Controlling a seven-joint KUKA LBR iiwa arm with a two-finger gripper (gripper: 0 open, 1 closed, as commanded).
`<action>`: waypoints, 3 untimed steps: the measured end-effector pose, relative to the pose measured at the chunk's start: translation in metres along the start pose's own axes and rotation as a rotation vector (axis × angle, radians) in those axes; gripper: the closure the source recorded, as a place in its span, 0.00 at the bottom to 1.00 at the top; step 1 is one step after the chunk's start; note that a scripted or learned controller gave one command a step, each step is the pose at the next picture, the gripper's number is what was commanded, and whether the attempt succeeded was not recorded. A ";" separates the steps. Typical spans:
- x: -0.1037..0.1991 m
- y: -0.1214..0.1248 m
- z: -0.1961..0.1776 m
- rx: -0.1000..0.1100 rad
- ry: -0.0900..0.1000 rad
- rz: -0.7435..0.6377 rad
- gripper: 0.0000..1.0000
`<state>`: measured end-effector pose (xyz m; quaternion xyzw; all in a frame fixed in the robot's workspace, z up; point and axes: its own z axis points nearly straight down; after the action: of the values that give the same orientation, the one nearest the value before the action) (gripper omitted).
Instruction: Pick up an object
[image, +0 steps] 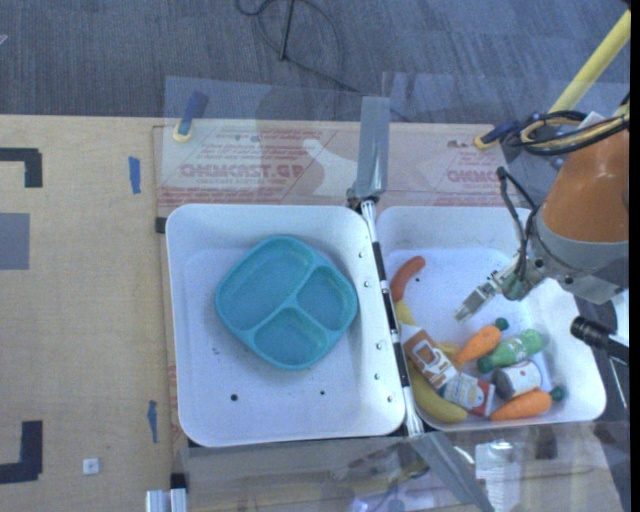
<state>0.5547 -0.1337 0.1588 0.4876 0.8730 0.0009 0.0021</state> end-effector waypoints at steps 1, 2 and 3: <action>-0.004 -0.045 0.069 -0.006 -0.006 -0.040 0.00; -0.008 -0.045 0.058 -0.015 -0.015 -0.032 1.00; -0.008 -0.045 0.058 -0.014 -0.015 -0.032 0.00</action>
<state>0.5204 -0.1643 0.1004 0.4736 0.8806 0.0036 0.0119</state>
